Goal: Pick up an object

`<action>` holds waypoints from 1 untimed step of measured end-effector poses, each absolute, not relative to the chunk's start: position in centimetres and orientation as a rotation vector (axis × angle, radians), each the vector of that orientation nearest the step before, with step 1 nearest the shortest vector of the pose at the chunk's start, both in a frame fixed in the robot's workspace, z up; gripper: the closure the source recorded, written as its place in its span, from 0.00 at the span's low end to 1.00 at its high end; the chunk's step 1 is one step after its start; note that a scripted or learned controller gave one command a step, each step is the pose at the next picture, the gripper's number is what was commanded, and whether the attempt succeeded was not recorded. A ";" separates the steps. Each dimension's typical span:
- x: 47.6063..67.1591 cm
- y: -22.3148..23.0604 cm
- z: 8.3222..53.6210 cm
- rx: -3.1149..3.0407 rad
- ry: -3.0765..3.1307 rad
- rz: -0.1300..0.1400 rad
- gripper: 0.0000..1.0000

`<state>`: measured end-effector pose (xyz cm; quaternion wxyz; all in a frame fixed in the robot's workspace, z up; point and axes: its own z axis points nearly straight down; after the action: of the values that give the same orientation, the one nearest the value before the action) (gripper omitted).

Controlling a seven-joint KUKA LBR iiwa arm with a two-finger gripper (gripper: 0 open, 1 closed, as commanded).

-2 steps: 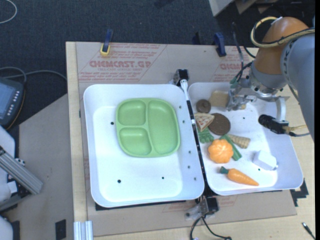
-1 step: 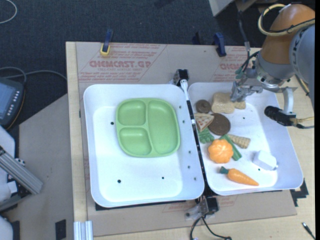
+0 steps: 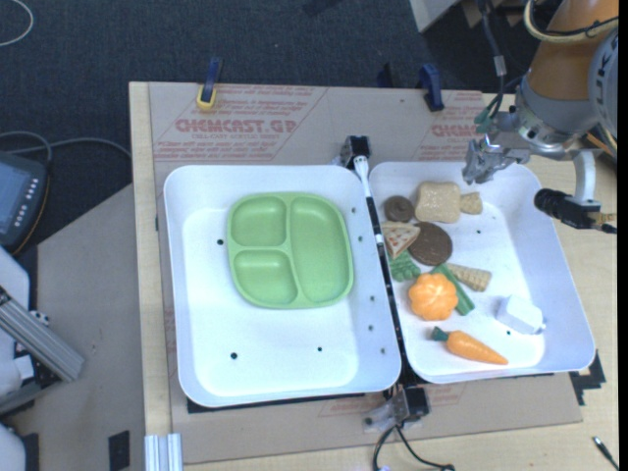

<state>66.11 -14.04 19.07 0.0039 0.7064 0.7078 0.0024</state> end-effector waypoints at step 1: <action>66.3 -14.0 22.8 2.215 2.218 0.006 1.00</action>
<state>66.26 -14.05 22.83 0.0035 0.7065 0.7077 0.0019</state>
